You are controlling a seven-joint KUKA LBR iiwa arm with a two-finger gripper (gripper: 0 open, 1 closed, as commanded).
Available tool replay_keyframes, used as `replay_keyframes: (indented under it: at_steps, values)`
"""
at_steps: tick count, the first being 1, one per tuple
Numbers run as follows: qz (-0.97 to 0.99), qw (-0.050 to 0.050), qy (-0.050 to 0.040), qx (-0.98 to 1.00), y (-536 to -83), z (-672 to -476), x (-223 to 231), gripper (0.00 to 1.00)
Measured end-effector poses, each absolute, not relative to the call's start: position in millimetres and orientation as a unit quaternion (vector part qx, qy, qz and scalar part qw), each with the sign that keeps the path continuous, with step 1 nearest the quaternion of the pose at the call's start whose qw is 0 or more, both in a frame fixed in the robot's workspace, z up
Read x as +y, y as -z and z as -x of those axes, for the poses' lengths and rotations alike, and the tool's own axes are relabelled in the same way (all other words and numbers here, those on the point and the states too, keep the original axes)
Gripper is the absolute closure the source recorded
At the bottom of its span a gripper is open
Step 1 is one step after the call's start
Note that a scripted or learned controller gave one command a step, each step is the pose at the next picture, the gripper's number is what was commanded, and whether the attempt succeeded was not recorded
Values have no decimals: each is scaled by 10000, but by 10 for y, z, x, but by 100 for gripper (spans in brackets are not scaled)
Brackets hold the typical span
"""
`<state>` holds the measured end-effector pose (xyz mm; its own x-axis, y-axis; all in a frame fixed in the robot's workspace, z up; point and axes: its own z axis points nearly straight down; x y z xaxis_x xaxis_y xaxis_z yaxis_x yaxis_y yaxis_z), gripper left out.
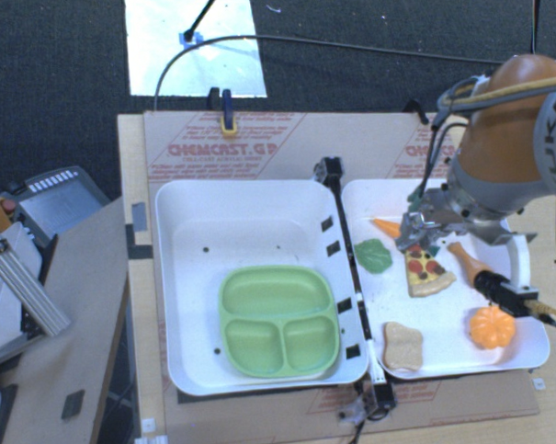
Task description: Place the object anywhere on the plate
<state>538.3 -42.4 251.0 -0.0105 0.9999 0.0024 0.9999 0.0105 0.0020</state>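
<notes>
- The fingers (415, 237) of the two-finger gripper (414, 240) point down just over the top edge of the flat toy pizza slice with red dots (427, 271); whether they are released or clenched cannot be told, since the metal tips blur together at this angle. Nothing is seen held between them.
- The pizza slice lies in the shallow white right-hand bin (538, 350), just at the gripper's 6 o'clock. It is probably the thing to move.
- My judgement: it is light, thin and fairly stiff, lying flat, so a grip across the narrow upper crust or the two long edges would serve best; its low profile could let the fingers slip.
- At the gripper's 10 o'clock lies a small orange carrot-like wedge (385, 227); at 8 o'clock, a green leaf-shaped toy (373, 256).
- Further out, at 4 o'clock, sits a round orange pumpkin-like toy (492, 328), and at 6 o'clock a tan bread-slice toy (403, 344).
- Well apart at 8 o'clock, in the left white bin (181, 221), rests the pale green three-compartment plastic plate (280, 319), nothing on it yet.
</notes>
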Motion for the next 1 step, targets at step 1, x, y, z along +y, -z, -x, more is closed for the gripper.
replay_keyframes:
  at_steps: [1]
  values:
    - [7035,9,8,-7107,-2345,-5408,131,100]
